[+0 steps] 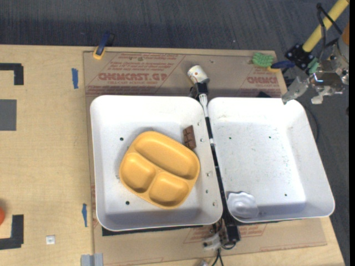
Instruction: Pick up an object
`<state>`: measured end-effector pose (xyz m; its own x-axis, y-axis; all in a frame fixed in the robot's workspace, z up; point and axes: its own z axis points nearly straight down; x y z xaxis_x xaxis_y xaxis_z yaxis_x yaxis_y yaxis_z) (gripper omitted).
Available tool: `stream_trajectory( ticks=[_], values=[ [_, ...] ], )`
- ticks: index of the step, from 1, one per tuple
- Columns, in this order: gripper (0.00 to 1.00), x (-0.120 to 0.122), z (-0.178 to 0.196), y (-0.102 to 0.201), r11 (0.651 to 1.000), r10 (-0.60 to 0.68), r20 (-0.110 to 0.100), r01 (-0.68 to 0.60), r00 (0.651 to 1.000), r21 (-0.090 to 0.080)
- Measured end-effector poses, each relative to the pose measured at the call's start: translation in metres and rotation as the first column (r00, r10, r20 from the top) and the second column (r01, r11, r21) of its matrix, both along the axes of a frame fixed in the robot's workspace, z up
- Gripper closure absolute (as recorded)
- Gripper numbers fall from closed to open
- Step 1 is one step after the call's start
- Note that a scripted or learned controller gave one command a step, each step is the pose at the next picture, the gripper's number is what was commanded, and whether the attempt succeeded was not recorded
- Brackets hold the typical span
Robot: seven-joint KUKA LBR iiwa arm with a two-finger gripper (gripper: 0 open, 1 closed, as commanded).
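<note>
A yellow three-part plate (160, 168) lies tilted in the middle of the left bin (105, 121). A small brown block (189, 137) rests just past the plate's upper right edge, near the bin's right wall. In the right bin (288, 148), a clear crumpled plastic piece (242, 204) sits in the near left corner. My gripper (308, 89) hangs above the far right corner of the right bin, outside its rim and well away from all of these objects. Nothing shows in it.
A white-and-orange knob (195, 72) on a dark rod (205, 101) stands at the far end of the seam between the bins. A green clip (260, 60) and a yellow-blue clamp (102, 47) hold the cardboard sheet (138, 71) under the bins. A yellow cable (324, 21) runs above the gripper.
</note>
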<state>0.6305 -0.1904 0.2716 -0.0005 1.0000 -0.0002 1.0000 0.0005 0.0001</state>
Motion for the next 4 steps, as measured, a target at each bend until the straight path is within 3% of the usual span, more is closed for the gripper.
stream_trajectory(
  ticks=[1, 2, 3, 4],
  values=[
    [0.00, -0.066, -0.104, 0.016, 0.988, 0.153, 0.000, -0.153, 0.988, 0.000],
    [0.00, -0.127, -0.187, 0.050, 1.000, -0.011, 0.001, 0.011, 1.000, 0.000],
    [0.00, -0.088, -0.186, 0.093, 0.996, 0.089, 0.004, -0.089, 0.996, 0.000],
    [0.00, -0.151, -0.187, 0.045, 0.999, -0.049, -0.001, 0.049, 0.999, 0.001]
  ],
)
